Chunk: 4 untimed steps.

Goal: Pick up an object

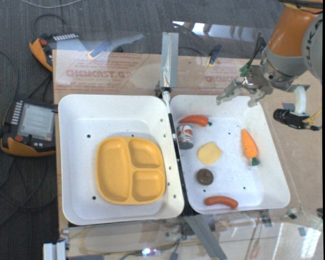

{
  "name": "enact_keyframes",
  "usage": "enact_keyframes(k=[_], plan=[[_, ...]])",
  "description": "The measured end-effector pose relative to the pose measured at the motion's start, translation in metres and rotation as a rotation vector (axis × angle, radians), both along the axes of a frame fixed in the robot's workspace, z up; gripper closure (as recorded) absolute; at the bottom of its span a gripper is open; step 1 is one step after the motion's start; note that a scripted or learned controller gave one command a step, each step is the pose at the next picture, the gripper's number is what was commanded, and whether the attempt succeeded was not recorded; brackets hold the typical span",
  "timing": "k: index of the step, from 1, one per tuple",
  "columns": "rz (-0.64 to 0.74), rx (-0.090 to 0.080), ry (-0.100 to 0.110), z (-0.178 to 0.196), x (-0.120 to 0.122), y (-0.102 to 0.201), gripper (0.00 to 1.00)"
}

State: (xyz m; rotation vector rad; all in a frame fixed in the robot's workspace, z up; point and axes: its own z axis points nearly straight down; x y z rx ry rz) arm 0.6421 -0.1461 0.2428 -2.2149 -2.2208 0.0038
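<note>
in the camera view, nothing is held by the gripper, which hangs with its fingers spread wide over the upper rim of the right bin, in the upper right of the frame. the objects to be picked lie below it: a carrot at the right, a red pepper and a small can by the bin's left wall, a yellow block and a brown disc in the middle, a sausage at the lower edge. one well-separated object, such as the carrot, is best chosen, and the fingers should be set across its narrow width before closing. the arm is reached in from the right, its wrist bent down and leftward.
</note>
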Motion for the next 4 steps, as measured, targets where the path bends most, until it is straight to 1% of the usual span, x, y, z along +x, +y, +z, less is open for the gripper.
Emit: enact_keyframes(k=[1, 2, 3, 4], plan=[[0.122, -0.001, 0.001, -0.106, -0.040, -0.059, 0.00], [0.081, 0.005, -0.006, -0.146, -0.045, -0.067, 0.00], [0.079, 0.006, -0.001, -0.142, -0.045, -0.067, 1.00], [0.125, -0.002, -0.005, -0.044, -0.048, 0.007, 1.00]])
